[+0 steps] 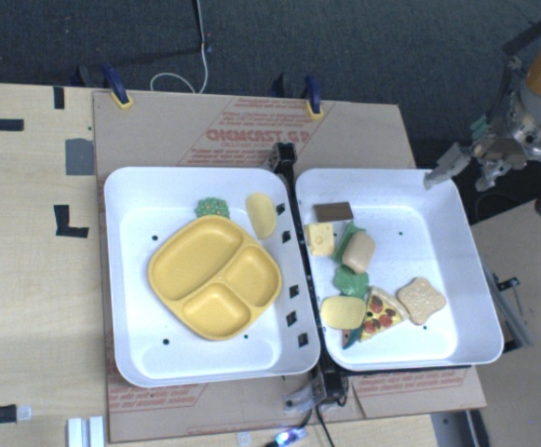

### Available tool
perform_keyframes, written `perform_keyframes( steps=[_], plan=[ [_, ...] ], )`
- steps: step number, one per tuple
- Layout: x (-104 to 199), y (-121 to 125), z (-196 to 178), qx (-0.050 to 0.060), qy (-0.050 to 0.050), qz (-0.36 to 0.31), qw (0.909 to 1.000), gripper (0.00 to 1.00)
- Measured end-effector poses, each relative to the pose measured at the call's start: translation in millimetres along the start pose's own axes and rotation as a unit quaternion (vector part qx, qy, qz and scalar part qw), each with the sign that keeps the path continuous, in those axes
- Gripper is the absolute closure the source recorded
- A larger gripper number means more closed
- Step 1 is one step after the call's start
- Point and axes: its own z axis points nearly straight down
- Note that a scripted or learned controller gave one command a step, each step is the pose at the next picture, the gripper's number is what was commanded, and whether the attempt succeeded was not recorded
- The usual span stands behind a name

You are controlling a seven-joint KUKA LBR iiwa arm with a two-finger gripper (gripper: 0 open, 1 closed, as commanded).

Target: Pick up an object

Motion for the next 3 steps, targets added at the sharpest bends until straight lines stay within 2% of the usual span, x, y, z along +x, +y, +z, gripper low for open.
perform_keyframes(
  steps=[1,2,3],
  plan=[
    [61,61,186,-0.004,0.000,-0.002,1.0000,0.00],
    [122,-48,196,0.001,0.001,0.000,1.0000,0.00],
    [117,-13,196,0.001,0.001,0.000,1.0000,0.00]
  ],
)
